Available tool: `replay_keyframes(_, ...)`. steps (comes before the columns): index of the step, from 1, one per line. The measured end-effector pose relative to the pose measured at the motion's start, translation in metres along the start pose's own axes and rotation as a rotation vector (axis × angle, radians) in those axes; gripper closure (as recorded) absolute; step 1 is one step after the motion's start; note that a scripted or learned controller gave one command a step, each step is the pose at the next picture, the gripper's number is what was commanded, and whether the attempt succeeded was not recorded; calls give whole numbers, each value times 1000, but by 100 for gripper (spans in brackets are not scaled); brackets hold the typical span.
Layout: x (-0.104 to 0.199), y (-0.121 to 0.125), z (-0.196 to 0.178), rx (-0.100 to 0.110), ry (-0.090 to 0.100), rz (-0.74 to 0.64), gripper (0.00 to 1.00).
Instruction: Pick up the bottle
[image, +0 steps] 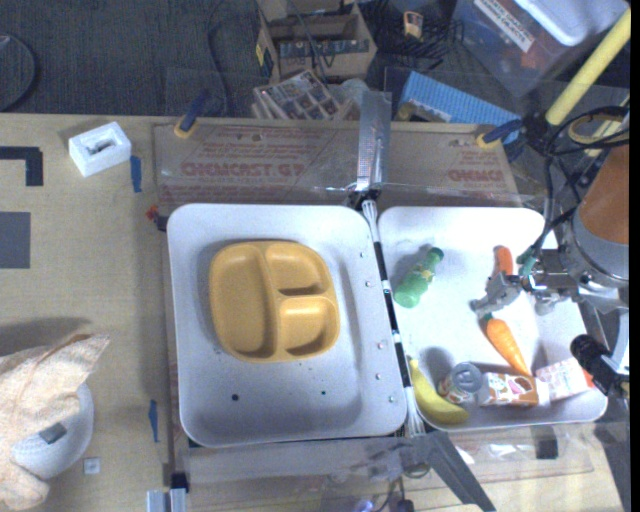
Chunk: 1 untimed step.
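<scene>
The bottle (417, 277) is small and green with a yellow-green cap. It lies on its side in the upper left of the right bin (455, 228), cap towards the upper right. My gripper (497, 292) hangs over the middle of that bin, to the right of the bottle and apart from it. It sits just above the top end of a carrot (506, 345). Nothing shows in its grasp.
The right bin also holds a banana (432, 396), a can (465, 379) and a juice carton (528, 385) along its front edge. A small orange piece (503, 259) lies by the gripper. The left bin (190, 300) holds a yellow divided tray (272, 299).
</scene>
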<state>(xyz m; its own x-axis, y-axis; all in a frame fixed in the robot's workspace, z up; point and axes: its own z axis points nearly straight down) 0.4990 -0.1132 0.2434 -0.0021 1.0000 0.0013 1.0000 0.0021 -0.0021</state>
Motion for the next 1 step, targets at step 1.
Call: replay_keyframes(1, 2, 82, 112, -3, -1, 233, 0)
